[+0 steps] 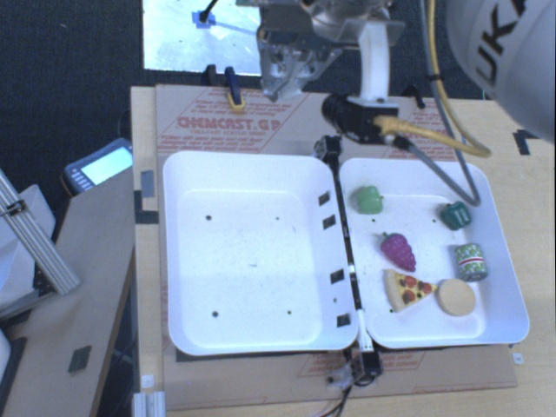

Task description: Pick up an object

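Note:
The right bin (508,315) holds several small toys: a light green pepper (368,200), a dark green pepper (455,215), a purple bunch of grapes (398,250), a green and red can (470,261), a pizza slice (406,289) and a tan round cookie (456,297). My gripper (282,78) hangs high at the top of the view, above the cardboard behind the left bin and well away from every toy. Nothing shows between its fingers.
The left bin (187,320) lies beside the right one, joined by a black clipped seam (340,250). Cardboard (217,122) lines the bench beneath both bins. A small device with a blue screen (100,168) sits off the bench at left.

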`<state>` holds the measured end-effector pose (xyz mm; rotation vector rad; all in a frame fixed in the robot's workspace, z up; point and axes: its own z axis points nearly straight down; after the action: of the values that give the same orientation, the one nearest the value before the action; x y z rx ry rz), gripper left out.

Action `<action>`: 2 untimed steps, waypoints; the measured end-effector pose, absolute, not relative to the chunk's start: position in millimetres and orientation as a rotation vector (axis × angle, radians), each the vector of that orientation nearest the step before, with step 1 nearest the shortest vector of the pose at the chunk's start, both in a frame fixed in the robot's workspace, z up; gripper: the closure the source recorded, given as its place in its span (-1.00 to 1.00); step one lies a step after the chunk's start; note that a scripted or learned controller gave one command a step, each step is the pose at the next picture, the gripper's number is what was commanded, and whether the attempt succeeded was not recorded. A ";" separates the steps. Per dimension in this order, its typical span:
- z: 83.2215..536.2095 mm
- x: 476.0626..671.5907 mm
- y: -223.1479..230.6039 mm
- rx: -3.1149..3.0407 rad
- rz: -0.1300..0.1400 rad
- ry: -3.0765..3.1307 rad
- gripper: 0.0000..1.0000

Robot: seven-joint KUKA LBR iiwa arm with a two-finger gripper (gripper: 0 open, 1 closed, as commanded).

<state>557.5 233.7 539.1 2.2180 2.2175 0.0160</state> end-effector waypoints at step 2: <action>534.0 591.4 217.1 2.213 0.008 2.225 1.00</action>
<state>591.4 217.1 534.0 2.2132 2.2248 0.0080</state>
